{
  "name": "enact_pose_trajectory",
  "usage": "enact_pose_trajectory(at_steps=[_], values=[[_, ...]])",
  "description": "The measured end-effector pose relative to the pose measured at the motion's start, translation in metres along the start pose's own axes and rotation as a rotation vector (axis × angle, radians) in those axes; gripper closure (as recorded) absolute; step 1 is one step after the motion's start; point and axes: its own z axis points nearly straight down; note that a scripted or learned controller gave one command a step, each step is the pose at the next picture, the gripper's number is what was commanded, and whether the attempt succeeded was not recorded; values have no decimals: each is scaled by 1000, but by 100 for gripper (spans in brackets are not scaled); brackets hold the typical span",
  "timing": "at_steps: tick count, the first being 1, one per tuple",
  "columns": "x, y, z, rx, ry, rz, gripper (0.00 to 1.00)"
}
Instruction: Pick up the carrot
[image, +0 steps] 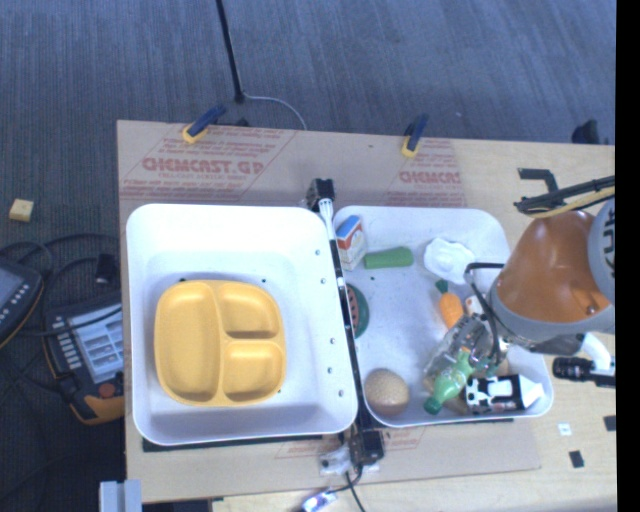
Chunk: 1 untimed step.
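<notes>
The carrot (451, 307) is a small orange piece lying in the right bin (400, 290), right of its middle. My gripper (468, 347) hangs low over the bin just below the carrot, under the orange band of the arm (550, 270). Its tip sits among a green bottle (447, 386) and a black and white toy (493, 393). The arm's bulk covers the bin's right side.
The left bin (140, 300) holds a yellow divided plate (220, 340). In the right bin lie a green stick (388, 259), a white crumpled thing (447, 258), a small carton (349, 238), a brown egg-shaped thing (387, 389) and a dark green disc (358, 312).
</notes>
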Motion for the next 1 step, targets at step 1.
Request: enact_pose_trajectory(at_steps=[1], values=[[38, 43, -97, 11, 16, 164, 100]])
